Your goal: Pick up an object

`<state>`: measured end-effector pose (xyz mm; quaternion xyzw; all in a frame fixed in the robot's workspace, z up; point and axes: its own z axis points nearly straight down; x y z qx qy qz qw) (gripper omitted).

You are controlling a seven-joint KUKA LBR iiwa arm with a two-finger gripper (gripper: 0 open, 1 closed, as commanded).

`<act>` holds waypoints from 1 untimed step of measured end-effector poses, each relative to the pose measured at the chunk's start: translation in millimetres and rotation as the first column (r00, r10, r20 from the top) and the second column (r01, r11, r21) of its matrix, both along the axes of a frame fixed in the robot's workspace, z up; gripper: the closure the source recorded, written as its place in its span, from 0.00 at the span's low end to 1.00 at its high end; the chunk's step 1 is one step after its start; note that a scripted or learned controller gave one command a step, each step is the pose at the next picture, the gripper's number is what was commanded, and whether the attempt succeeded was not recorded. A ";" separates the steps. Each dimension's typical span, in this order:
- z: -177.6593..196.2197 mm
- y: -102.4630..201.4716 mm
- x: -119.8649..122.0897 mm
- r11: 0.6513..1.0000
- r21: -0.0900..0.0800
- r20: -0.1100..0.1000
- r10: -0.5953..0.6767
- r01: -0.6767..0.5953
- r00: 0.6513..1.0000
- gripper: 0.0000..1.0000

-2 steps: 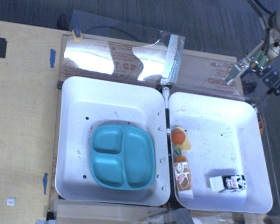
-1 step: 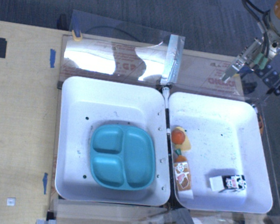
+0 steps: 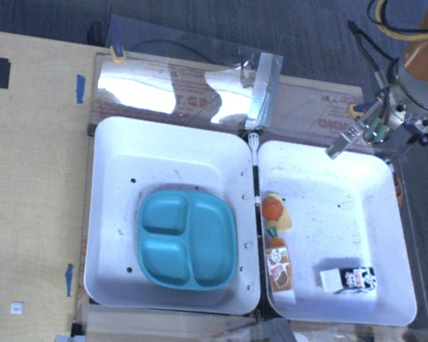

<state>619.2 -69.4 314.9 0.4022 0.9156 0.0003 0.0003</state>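
I see three candidates in the right bin (image 3: 402, 230): an orange toy (image 3: 273, 209) against its left wall, a printed packet (image 3: 279, 267) just below it, and a small white carton (image 3: 347, 279) near the front right. The left bin (image 3: 115, 153) holds a teal divided tray (image 3: 188, 239). My gripper (image 3: 356, 134) hangs over the right bin's far edge, holding nothing; I cannot tell how it is set.

Left white bin (image 3: 115, 153) has a teal plastic divided tray (image 3: 187, 239) sitting in it, the right white bin (image 3: 369, 179) holds an orange-and-yellow toy (image 3: 274, 211), a small printed carton (image 3: 280, 267) and a little black-and-white box (image 3: 348, 279), with the grey arm's gripper (image 3: 357, 136) up over its far edge.
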 end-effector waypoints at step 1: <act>103.2 -32.1 -7.6 0.981 -0.005 0.011 0.196 -0.196 0.981 1.00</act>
